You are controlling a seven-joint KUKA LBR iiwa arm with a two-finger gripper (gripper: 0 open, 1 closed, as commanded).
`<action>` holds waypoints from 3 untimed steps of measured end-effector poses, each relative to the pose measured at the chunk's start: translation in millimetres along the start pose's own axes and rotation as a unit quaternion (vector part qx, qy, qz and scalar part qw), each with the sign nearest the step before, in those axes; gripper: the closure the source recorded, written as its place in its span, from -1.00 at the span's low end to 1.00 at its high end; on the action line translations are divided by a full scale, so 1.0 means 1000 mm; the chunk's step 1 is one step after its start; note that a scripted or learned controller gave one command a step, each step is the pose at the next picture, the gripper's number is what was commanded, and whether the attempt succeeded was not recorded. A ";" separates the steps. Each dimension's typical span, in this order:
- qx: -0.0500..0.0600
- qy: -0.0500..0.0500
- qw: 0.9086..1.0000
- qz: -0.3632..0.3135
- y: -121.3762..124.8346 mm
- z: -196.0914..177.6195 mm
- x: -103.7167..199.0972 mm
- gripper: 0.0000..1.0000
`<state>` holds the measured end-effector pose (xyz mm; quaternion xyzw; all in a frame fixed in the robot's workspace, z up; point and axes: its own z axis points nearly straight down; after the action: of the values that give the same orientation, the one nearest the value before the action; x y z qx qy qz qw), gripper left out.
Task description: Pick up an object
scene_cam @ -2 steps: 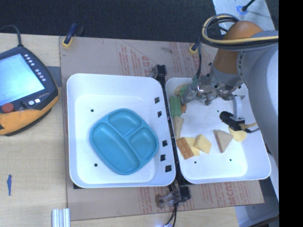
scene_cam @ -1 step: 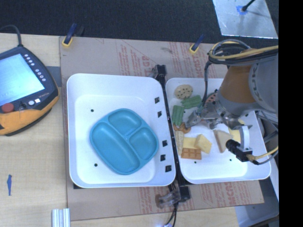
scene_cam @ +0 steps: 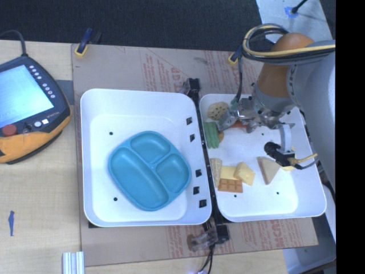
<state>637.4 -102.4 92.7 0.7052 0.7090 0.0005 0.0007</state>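
— Where are the objects that you can pick?

— They lie in the right bin [scene_cam: 296,207], the same bin where my gripper [scene_cam: 238,117] is. The nearest is a round speckled cookie [scene_cam: 216,109], just beside my gripper on the side toward the other bin. A green piece [scene_cam: 211,135] lies near the cookie, along the wall between the two bins.

— And the others?

— Further from my gripper, toward the near edge of the bin, there is a yellow cheese wedge [scene_cam: 246,173]. It touches a small brown waffle [scene_cam: 230,185]. A pale wedge [scene_cam: 266,169] lies near them, a little apart from the cheese.

— Is your gripper holding something?

— I see nothing in it. If it is spread or pressed together, I cannot tell, because my wrist covers it from above.

— What is beyond that bin?

— The left bin [scene_cam: 97,124] holds a blue divided plate [scene_cam: 149,169], well apart from my gripper. Much further, on the bench past this bin, lies a control pendant [scene_cam: 25,104] with a screen and an orange underside.
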 end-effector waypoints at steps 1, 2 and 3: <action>0.006 0.000 1.000 0.004 -0.093 0.001 -0.048 -1.00; 0.000 0.001 1.000 -0.001 -0.028 -0.002 -0.016 -1.00; 0.004 0.001 1.000 0.001 -0.123 0.000 0.000 -1.00</action>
<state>514.5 -103.4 92.7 0.7062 0.7080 -0.0016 -0.0024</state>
